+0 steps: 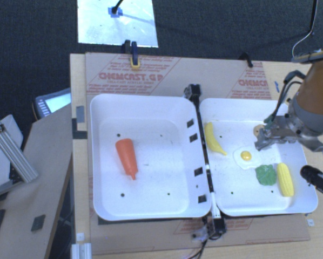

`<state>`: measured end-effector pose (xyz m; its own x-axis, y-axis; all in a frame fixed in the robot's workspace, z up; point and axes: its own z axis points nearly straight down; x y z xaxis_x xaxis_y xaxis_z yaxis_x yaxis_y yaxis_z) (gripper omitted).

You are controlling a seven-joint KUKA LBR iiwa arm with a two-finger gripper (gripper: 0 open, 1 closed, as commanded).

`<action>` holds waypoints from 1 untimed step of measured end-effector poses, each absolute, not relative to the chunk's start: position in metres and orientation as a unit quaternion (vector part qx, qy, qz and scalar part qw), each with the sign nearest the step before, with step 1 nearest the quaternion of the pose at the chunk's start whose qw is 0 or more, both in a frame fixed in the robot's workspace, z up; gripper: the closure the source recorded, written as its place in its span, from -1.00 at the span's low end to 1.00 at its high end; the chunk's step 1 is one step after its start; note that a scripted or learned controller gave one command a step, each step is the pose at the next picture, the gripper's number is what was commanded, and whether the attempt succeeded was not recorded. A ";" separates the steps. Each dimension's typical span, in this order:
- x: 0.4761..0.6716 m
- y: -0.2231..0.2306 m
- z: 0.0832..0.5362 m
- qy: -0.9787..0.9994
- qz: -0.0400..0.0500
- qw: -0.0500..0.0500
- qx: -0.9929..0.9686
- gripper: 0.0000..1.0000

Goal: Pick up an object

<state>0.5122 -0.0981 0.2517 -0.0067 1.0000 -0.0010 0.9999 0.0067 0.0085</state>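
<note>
An orange carrot (127, 157) lies in the left bin (105, 109). In the right bin (226, 109) are a yellow banana (213, 139) near the divider, a fried egg (246, 157), a green leafy piece (266, 175) and a corn cob (284, 179). My gripper (263, 141) hangs over the right bin, just above and to the right of the fried egg. A small orange-brown thing shows at the gripper's upper edge, partly hidden. I see nothing clearly between the gripper's tips.
A black divider strip (200, 144) with clips runs between the bins. The bins rest on a cardboard sheet (150, 77). A metal plate (116, 14) lies beyond the bench. A grey side table (32, 193) stands at the left.
</note>
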 end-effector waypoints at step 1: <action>0.512 -0.098 0.251 0.709 0.002 0.003 0.705 -1.00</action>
